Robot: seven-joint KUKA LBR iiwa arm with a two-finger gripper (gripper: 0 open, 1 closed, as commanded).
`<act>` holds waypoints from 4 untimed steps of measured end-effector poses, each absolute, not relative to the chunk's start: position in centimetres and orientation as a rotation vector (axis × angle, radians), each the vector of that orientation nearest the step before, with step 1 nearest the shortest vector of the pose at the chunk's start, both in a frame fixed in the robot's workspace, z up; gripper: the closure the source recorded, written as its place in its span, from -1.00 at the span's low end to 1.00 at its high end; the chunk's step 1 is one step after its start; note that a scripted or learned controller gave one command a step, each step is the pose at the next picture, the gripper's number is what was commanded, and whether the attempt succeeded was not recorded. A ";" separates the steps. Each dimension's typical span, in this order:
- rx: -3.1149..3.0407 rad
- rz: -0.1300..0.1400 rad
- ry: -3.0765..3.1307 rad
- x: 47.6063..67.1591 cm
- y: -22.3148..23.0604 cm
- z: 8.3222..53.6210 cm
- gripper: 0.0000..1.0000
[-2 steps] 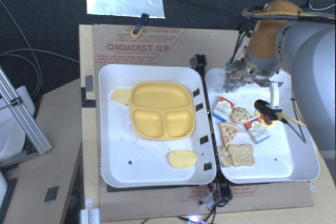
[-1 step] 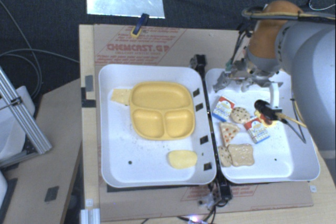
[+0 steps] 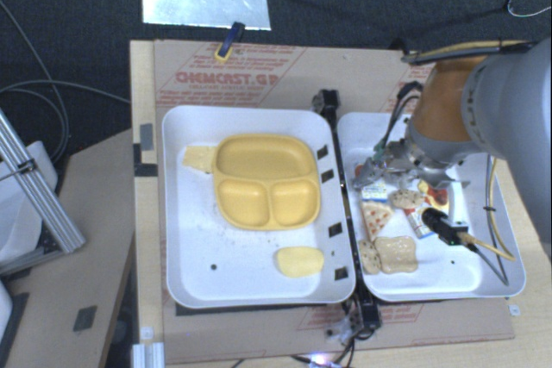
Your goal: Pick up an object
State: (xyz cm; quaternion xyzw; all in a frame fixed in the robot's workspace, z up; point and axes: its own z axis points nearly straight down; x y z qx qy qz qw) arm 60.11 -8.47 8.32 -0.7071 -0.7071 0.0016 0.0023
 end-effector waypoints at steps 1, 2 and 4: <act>-2.221 -0.006 -2.231 65.0 -10.3 8.5 -1.00; -2.220 0.004 -2.218 57.7 -11.0 8.4 -1.00; -2.220 -0.006 -2.231 65.3 -10.2 8.5 -1.00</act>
